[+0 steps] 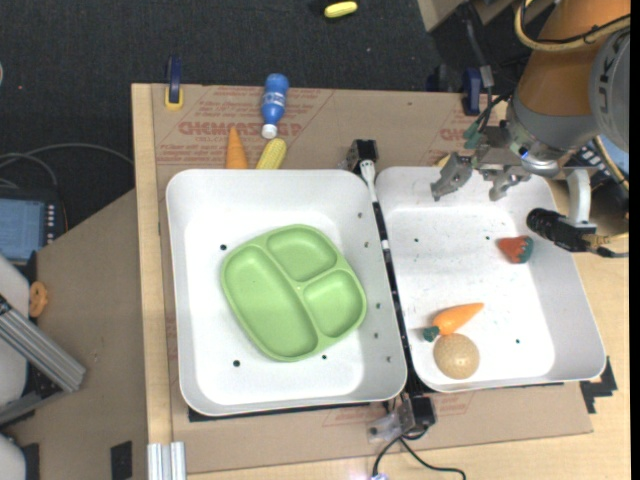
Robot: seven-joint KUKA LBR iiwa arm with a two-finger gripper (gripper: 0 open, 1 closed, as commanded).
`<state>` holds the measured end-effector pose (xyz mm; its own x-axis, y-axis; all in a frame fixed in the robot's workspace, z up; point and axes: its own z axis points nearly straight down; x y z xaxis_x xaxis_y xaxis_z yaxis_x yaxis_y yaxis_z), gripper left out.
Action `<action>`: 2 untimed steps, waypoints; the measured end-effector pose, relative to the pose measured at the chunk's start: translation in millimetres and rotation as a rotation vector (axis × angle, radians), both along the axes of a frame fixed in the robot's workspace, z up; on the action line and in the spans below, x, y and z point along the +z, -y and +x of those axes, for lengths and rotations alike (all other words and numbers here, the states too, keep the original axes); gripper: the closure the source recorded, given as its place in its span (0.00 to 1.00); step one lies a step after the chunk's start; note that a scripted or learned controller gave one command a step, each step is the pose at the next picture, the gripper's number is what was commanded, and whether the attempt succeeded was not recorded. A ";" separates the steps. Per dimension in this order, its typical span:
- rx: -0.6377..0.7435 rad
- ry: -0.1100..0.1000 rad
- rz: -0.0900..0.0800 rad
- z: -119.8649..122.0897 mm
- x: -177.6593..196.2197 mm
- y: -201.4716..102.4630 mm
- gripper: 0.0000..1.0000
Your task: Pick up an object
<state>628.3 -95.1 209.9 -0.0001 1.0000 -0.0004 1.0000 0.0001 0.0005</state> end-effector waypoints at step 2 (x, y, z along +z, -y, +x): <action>-0.001 -0.008 0.004 -139.4 -126.9 14.7 0.00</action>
<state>488.9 -109.7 83.0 0.0008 1.0000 0.0037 1.0000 -0.0008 -0.0077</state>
